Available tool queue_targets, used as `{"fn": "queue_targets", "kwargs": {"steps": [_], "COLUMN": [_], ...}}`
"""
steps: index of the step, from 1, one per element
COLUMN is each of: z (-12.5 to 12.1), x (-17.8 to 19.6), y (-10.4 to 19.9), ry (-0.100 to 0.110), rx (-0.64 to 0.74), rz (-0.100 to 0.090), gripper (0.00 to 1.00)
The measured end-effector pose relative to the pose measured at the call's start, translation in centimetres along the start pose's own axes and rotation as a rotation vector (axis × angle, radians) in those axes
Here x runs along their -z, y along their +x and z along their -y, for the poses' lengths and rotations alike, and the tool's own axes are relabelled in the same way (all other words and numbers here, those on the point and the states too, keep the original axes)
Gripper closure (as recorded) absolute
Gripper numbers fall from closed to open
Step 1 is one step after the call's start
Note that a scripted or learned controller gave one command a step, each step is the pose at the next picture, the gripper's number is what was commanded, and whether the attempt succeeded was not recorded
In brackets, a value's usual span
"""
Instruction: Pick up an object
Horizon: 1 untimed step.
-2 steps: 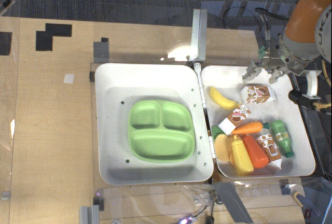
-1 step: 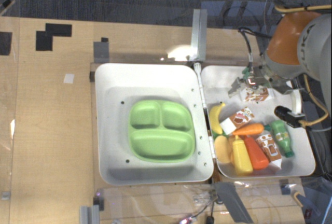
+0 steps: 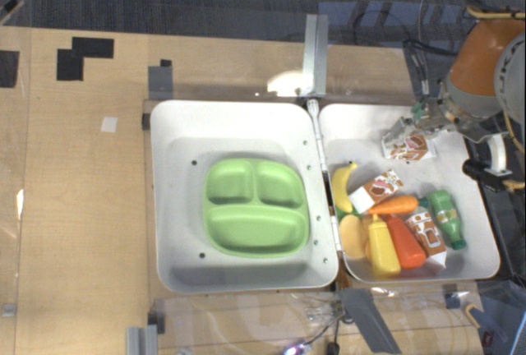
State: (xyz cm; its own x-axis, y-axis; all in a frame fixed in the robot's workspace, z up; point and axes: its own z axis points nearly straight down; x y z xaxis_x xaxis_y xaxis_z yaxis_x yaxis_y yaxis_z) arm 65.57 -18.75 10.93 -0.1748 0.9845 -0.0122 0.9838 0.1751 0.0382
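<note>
Camera view: arm (image 3: 493,57) at upper right of frame, orange band showing. Gripper (image 3: 427,111) low over far right corner of right bin (image 3: 362,122), right at crumpled snack packet (image 3: 407,144); grip state cannot tell. Packet lies on bin floor, apart from the pile. Pile at lower part of right bin: banana (image 3: 342,182), carrot (image 3: 393,205), yellow bottle (image 3: 381,245), orange bottle (image 3: 406,243), green bottle (image 3: 446,218), small cartons (image 3: 426,232). Left bin (image 3: 177,140) holds green divided tray (image 3: 256,207), centre.
</note>
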Motion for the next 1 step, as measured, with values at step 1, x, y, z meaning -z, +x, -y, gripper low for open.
{"fn": "queue_targets", "kwargs": {"steps": [1], "z": [0.52], "x": [-0.04], "y": [0.64], "ry": [-0.01], "rx": [0.063], "rz": [0.017], "gripper": [0.0]}}
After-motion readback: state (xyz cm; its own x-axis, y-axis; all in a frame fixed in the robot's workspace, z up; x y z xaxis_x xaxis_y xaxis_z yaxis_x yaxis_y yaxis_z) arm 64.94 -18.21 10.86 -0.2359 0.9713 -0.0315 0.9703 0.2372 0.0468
